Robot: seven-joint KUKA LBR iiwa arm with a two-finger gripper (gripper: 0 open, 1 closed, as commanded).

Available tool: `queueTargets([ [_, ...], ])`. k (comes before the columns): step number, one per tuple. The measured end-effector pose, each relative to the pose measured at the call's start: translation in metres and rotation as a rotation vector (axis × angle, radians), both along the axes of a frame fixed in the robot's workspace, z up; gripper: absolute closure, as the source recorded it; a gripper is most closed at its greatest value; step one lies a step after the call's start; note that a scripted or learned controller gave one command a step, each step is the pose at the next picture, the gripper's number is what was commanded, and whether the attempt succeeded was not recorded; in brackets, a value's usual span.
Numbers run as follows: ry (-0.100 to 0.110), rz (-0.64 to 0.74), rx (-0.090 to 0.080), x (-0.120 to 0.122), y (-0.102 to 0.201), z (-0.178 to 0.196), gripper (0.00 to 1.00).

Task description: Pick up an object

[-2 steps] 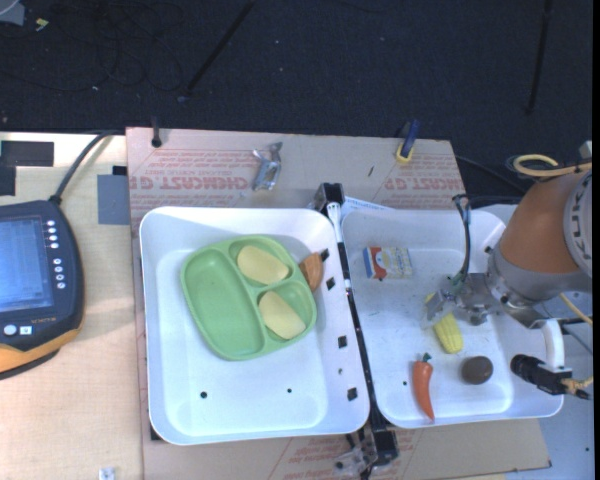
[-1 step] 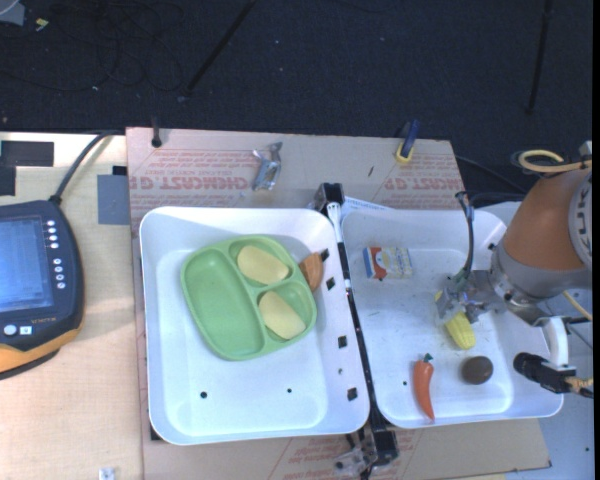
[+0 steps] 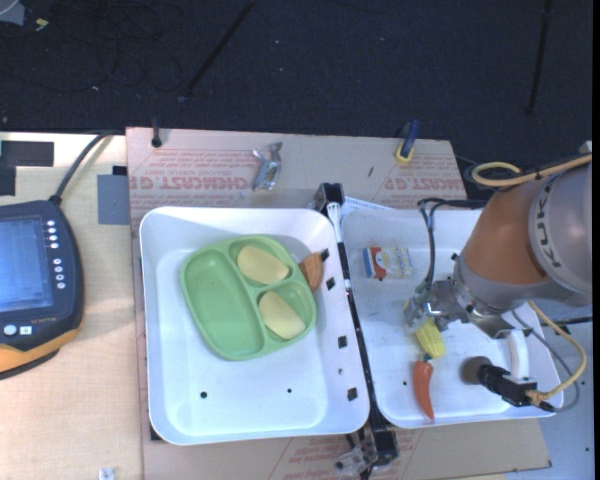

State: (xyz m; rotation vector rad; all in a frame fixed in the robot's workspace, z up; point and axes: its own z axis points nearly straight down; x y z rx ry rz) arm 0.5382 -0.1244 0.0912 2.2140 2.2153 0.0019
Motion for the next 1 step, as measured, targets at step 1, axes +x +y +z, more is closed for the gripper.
queueTargets([
  [1, 0.001, 0.009, 0.01, -0.0011, 0.0941, 0.1024, 1.0],
])
